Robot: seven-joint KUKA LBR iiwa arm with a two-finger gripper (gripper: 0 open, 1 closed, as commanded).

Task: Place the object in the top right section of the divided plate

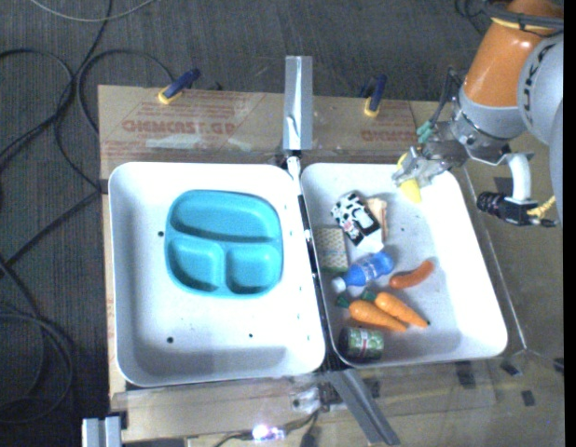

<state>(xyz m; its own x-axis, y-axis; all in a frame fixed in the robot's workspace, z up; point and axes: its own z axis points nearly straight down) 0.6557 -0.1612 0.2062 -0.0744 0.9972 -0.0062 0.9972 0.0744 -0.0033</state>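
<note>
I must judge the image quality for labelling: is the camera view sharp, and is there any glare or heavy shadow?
Camera view: lighting soft and even; the plate casts only a faint shadow; white bins bright, slightly washed out; small items near the gripper blurry; a small glare spot at the bottom edge.

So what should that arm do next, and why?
Probably carry its pincer left across the divider toward the blue divided plate in the left bin. A small yellow thing appears to sit at the pincer's tip, above the right bin's far edge, though the grip is hard to confirm. The plate's sections look bare.
</note>
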